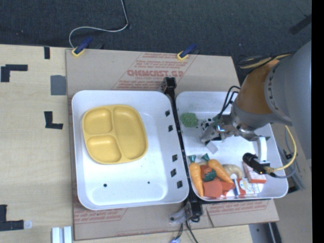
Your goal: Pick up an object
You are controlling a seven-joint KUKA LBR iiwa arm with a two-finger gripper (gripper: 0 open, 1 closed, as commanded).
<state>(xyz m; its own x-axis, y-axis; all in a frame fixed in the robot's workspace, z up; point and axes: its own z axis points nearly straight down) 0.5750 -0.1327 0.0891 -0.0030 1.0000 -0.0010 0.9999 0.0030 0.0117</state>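
Observation:
My gripper [210, 134] reaches into the right bin [230, 99] from the right, its tip low over the bin's middle. A green broccoli piece [189, 119] lies just up and left of it. Below it, at the bin's front, sits a heap of toy food: an orange carrot [195, 178], a second carrot [218, 170], a red block [213, 188] and a beige piece [232, 170]. I see nothing between the fingers, and their spread is hidden by the wrist.
The left bin [126, 186] holds a yellow three-compartment plate [114, 133] in its upper half. A black divider [174, 135] runs between the bins. A red and white packet [250, 184] lies at the right bin's front right corner.

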